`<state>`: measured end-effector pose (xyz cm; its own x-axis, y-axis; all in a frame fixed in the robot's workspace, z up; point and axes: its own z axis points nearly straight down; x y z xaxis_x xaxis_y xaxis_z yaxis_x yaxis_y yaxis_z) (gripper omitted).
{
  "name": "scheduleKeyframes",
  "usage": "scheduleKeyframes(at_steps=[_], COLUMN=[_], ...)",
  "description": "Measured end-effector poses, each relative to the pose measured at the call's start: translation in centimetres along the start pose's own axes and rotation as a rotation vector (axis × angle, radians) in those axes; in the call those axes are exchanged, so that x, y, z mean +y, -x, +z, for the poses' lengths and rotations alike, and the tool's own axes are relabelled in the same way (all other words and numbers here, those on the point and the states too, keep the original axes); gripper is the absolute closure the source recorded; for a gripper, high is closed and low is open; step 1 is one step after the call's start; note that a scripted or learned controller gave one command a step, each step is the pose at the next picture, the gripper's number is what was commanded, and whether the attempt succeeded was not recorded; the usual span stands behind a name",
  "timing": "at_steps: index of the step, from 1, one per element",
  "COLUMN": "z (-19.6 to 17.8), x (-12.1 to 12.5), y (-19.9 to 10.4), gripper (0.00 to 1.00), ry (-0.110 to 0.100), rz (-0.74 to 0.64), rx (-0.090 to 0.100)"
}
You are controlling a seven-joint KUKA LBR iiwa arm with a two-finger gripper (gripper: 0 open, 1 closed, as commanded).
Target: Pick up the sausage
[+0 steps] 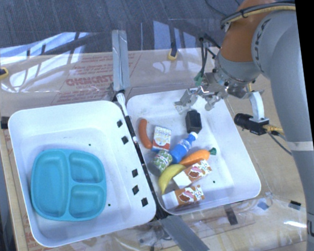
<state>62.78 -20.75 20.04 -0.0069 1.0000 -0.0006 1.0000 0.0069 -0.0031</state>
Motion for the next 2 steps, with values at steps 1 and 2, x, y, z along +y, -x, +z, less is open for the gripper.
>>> scheduleKeyframes(at_steps=[1,2], z=[0.0,5.5], x=[0.0,-4.5], y=[0.0,0.1], gripper=[0.00,0.00], ry=[0.001,-0.001], rz=[0.000,0.122], rx=[0.000,0.001])
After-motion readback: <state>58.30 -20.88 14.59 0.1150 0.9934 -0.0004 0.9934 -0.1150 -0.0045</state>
